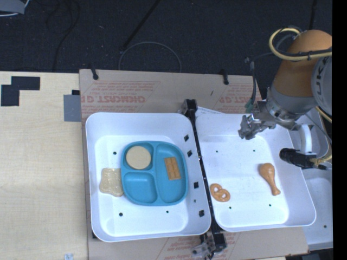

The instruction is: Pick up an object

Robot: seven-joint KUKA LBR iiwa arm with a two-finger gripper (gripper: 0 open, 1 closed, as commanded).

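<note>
In the right bin (293,213) lie a tan toy drumstick (269,177) at the right and a small orange pretzel (219,193) near the divider. My gripper (250,128) hangs over the far part of this bin, apart from both, up and left of the drumstick. Nothing is visibly held in it. The left bin (103,129) holds a blue divided plate (153,188) bearing a round tan biscuit (137,157) and an orange rectangular cracker (172,168). A pale slice of bread (111,181) lies against the plate's left edge.
A black divider clamp (198,167) runs between the two bins. Cardboard (162,93) lies under the bins. The arm's orange band (301,58) and grey wrist stand over the right bin's far right corner. A black fixture (297,157) sits at the bin's right rim.
</note>
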